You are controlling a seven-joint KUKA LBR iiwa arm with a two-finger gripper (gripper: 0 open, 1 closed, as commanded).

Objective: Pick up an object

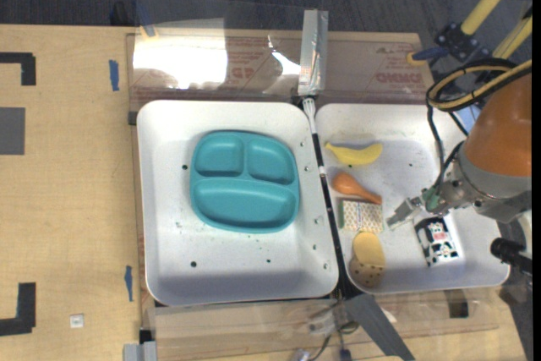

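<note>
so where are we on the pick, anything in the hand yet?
Done: the arm is over the right bin, with the hand low between the patterned card and the small black-and-white item. In hand: nothing visibly lifted; I can't tell its finger state. Left: the grasp and lift. The banana, orange carrot-like piece and tan piece all lie in the bin.

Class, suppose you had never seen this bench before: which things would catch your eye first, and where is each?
The teal divided plate stands out, lying alone in the left bin. In the right bin, a yellow banana and an orange carrot lie near the dividing wall. The arm's orange band looms at the right, with its end effector low over that bin.
</note>
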